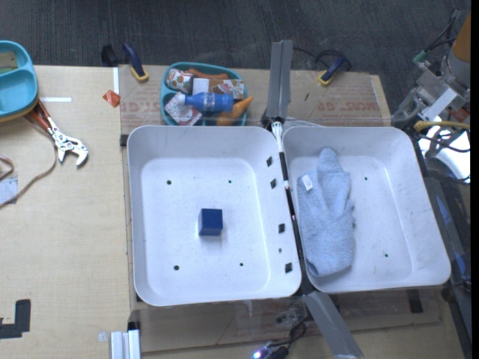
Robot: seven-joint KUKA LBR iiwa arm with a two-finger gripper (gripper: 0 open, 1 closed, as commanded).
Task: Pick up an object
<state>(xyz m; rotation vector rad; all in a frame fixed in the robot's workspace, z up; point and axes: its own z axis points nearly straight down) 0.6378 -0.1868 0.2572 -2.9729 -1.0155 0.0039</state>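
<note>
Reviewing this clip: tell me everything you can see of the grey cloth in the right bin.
The grey cloth looks like a soft, fuzzy towel or mitt, pale blue-grey, with a small white tag near its upper left edge. It lies limp and loosely folded on the floor of the right bin, in that bin's left half, stretched lengthwise from the far side toward the near wall. Its left edge runs close along the bin's left wall. Nothing else touches it.
</note>
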